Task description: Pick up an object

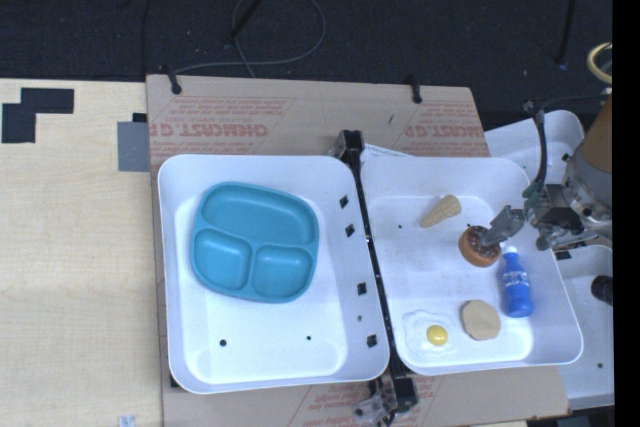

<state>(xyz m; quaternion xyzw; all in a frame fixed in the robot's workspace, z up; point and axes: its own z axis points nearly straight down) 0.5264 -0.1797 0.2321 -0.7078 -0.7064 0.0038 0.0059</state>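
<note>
1. In the camera view, the pincer [497,233] reached in from the right over the right bin [560,350]. One dark finger sat against the round brown object [478,248]; I could not tell how far apart the fingers were, nor whether anything lay between them.
2. The brown object lay touching the pincer's left tip, just left of it and slightly lower. It looked round, with no long axis to line up on, so I judged it the likely target.
3. The blue bottle [515,284] lay just below the pincer, its long axis running nearly up-down in the view.
4. Count in the right bin: one brown round object, one blue bottle, one pale wedge [440,211], one tan round piece [480,320], one fried-egg toy [429,332].
5. The left bin [180,335] held one blue divided plate [255,241].
</note>
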